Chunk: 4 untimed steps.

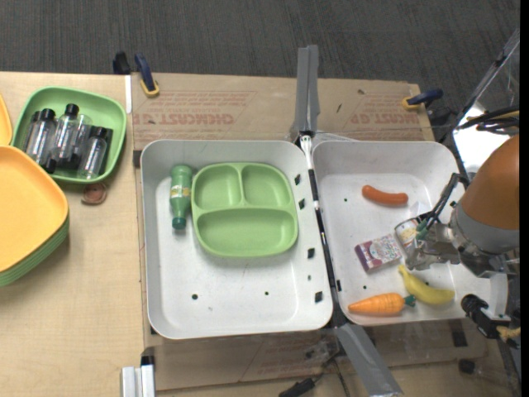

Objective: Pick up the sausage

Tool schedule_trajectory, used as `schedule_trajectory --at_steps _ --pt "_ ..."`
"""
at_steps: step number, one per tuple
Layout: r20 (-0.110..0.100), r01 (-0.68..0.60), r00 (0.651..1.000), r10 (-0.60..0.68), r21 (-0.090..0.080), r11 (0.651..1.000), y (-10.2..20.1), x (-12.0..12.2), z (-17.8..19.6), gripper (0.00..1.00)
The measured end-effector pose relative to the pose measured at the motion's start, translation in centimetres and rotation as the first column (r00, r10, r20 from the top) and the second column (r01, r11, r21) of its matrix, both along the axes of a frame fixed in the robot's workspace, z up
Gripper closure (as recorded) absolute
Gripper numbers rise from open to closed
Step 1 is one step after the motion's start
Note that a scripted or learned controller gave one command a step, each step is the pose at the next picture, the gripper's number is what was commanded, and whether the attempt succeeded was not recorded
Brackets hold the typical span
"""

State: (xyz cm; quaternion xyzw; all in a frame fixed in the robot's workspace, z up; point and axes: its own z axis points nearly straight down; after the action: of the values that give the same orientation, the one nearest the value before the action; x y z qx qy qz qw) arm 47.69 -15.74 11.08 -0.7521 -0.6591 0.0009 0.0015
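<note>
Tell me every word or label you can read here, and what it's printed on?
"CHEMCAST GP", upside down and partly cut off: on the brown board behind the left bin, and again behind the right bin.
Purple packet: print too small to read.
Green bottle: label unreadable.

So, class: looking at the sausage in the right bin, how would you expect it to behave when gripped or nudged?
The sausage looks rounded and smooth, so it may roll or slip if nudged sideways. It appears small, probably light. It lies flat on the bin floor apart from the other items, so a push likely meets nothing.
</note>
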Motion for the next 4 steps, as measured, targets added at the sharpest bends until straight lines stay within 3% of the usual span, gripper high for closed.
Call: schedule_trajectory --at_steps 1,2,4 --pt "0.0 -0.179 0.984 0.179 0.001 0.984 -2.6 0.0 -2.0 1.0" --pt "0.002 -0.247 0.969 0.247 0.0 0.969 2.0 0.0 1.3 1.0" --pt "0.001 -0.245 0.97 0.245 -0.002 0.97 1.8 0.1 3.0 1.0"
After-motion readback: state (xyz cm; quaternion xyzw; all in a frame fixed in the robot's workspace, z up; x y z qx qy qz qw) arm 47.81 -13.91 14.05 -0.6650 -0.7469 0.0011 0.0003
